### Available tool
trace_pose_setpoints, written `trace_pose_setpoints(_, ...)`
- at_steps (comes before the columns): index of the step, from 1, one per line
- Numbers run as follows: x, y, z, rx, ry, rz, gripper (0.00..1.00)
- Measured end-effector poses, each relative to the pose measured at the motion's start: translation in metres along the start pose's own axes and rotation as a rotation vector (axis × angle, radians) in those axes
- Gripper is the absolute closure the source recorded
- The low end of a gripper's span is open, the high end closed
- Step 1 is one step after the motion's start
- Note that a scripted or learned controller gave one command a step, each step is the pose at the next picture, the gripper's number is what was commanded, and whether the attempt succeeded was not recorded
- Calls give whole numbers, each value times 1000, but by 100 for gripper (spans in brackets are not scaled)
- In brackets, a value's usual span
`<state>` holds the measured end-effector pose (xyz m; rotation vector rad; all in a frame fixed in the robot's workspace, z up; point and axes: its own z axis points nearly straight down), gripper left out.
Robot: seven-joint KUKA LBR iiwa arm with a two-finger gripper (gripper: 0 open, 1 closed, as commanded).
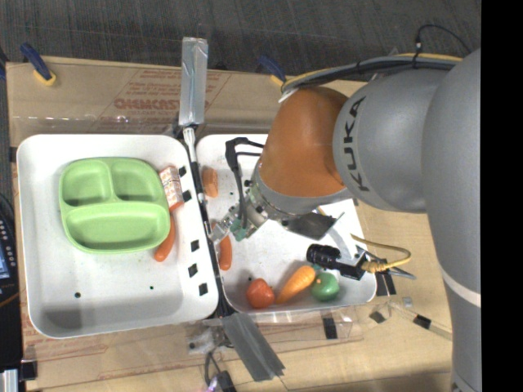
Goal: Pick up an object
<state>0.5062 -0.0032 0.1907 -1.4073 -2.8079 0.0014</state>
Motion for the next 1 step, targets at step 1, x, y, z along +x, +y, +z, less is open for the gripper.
trace_pose_setpoints(1,18,-22,0,4,3,194,0)
